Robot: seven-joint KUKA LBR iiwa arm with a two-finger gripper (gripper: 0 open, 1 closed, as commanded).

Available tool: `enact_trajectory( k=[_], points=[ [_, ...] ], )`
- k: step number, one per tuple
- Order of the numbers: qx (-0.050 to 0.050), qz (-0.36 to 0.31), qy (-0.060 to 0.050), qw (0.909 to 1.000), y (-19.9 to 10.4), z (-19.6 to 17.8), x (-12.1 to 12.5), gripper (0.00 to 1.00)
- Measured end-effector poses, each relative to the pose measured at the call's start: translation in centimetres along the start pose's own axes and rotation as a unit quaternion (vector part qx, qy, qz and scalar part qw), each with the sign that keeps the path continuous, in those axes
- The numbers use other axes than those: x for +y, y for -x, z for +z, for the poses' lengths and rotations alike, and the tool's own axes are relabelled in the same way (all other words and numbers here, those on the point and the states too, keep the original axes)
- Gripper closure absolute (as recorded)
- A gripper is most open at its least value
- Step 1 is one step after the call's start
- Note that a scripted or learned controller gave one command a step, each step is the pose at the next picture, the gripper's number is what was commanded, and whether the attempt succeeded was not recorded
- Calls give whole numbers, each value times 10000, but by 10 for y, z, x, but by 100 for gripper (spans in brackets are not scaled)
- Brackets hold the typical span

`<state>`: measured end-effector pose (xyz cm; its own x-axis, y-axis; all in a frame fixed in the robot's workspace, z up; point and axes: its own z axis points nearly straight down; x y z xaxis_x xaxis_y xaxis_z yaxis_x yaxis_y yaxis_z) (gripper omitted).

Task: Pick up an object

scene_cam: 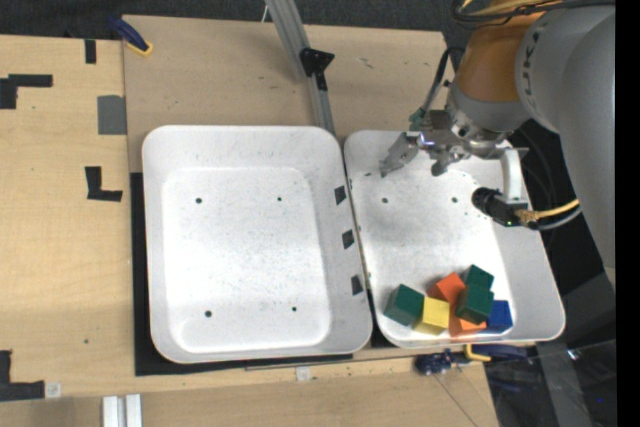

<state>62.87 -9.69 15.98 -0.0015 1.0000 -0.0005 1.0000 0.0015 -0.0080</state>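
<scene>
Camera view: the gripper (417, 160), fingers spread apart and holding nothing, hangs over the far end of the right bin (400, 215), while the cluster of blocks (452, 303) (green, yellow, orange, blue, dark green) lies packed together in that bin's near corner, well apart from it. Likely failure from here: because the blocks touch one another, a descending finger may land on top of a block or wedge between neighbours, scattering them rather than closing on one
</scene>
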Motion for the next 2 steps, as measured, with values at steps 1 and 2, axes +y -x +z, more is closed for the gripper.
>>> enact_trajectory(
  k=[1,2],
  points=[
    [-1,0,6,10000,-2,45,-5,0],
    [-3,-2,14,10000,-3,70,-6,0]
  ],
)
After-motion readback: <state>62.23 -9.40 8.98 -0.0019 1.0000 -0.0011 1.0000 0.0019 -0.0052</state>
